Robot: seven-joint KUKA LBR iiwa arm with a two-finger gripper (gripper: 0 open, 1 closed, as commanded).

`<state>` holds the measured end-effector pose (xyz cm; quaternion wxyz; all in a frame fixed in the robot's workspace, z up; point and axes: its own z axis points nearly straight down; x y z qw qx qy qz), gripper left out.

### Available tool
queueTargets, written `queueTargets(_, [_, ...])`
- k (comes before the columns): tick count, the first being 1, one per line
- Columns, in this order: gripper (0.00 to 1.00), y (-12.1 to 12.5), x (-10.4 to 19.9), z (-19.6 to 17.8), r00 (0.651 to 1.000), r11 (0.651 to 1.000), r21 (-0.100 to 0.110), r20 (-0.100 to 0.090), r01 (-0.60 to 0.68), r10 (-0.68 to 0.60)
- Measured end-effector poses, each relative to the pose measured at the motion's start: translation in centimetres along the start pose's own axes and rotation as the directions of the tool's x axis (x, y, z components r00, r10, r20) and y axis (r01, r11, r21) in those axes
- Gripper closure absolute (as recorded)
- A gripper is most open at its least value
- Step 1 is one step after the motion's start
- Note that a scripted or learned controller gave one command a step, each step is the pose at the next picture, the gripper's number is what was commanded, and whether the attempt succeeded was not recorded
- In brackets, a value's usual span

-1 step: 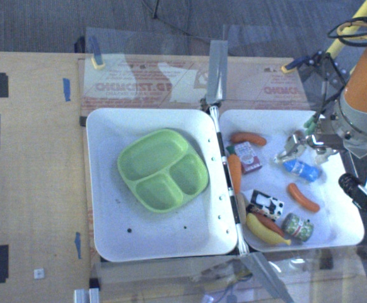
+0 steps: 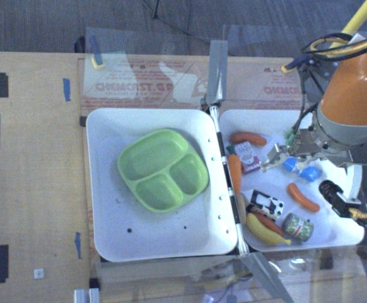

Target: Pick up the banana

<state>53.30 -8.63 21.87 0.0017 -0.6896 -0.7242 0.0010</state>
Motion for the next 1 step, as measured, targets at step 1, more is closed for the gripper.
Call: queueTargets(1, [0.0,-0.76,-1.22,13.16,0.945,0.945,-0.006,-0.003,-0.328,0.328])
